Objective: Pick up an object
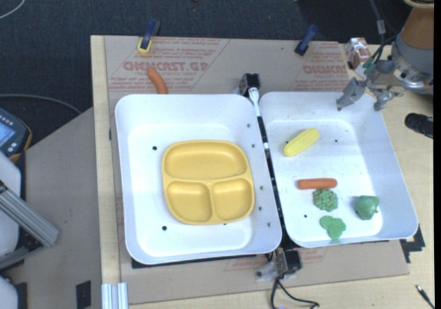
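We saw the grey two-finger gripper (367, 96) at upper right of frame, over the back edge of the right shallow white bin (386, 163), w/ jaws spread apart and nothing btwn them. In that bin lay a yellow plastic corn cob (301, 142) toward its upper left, an orange toy carrot (317, 183) near centre, a round green broccoli floret (325, 199) just below the carrot, a second green leafy piece (333, 226) lower down, and a green pepper-like piece (366, 207) at lower right. All sat well apart from the gripper. The left shallow white bin (138, 163) held a yellow three-compartment plastic tray (207, 181). An orange sausage-shaped toy (158, 81) lay on the desk (207, 66) above the left bin.
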{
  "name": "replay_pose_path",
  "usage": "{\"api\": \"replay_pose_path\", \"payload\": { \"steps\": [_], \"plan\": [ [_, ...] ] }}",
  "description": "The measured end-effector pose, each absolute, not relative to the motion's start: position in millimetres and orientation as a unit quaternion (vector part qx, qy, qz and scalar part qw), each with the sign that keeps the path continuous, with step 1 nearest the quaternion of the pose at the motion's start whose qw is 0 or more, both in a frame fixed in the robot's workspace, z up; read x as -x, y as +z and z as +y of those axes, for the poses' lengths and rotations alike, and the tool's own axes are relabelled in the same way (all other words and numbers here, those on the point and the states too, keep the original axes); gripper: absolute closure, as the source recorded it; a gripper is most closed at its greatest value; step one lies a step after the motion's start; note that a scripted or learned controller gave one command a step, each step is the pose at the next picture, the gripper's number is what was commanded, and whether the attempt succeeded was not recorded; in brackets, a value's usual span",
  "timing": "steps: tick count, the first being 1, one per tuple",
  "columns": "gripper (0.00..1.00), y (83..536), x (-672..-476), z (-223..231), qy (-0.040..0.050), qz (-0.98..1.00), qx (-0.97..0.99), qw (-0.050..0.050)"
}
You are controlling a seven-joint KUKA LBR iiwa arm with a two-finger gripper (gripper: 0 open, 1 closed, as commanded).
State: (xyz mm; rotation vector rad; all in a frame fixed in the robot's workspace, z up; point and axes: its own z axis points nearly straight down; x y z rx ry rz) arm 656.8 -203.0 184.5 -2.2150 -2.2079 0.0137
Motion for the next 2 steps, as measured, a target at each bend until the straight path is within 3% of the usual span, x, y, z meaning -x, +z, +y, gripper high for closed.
{"api": "replay_pose_path", "payload": {
  "steps": [1,2],
  "plan": [
    [0.0,194.9,-660.4,-202.4,0.0,-0.707,0.707,0.0],
    [0.0,133.3,-665.2,-200.5,0.0012,-0.708,0.706,0.002]
  ]
}}
